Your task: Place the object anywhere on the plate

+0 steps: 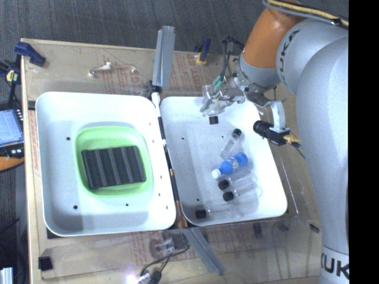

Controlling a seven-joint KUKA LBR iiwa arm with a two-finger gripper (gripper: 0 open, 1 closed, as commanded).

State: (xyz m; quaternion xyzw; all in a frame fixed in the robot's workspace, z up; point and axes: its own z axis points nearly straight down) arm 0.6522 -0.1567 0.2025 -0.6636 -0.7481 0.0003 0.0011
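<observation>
Arm (308, 99): grey KUKA iiwa with an orange band, entering from the right and bending over the far right corner of the right bin.
Gripper (212, 112): over the far left part of the right bin, close to the bin's far wall. One small dark fingertip (214, 120) shows just above the bin floor. Cannot tell whether the fingers are spread or pressed together; nothing is seen between them.
Right bin (183, 158): shallow, white, with several small clear bottles gathered in its right half.
Blue-capped bottle (233, 165): clear plastic, lying on its side, blue cap and blue label showing, in the middle of the cluster; well apart from the gripper, nearer to the camera than it.
Black-capped bottles (232, 142): one lies tilted just beyond the blue-capped bottle; two more black caps (225, 189) show on the near side of the cluster, on clear bodies that are hard to separate.
Small dark piece (201, 214): alone by the near left corner of the right bin.
Left bin (53, 158): white, side by side with the right bin, touching along the middle edge.
Plate (89, 141): pale green, rounded square, in the middle of the left bin.
Dark ribbed block (112, 167): lying on the plate, covering most of its centre.
Bench (118, 76): brown board under both bins, blue clamps on its far edge.
</observation>
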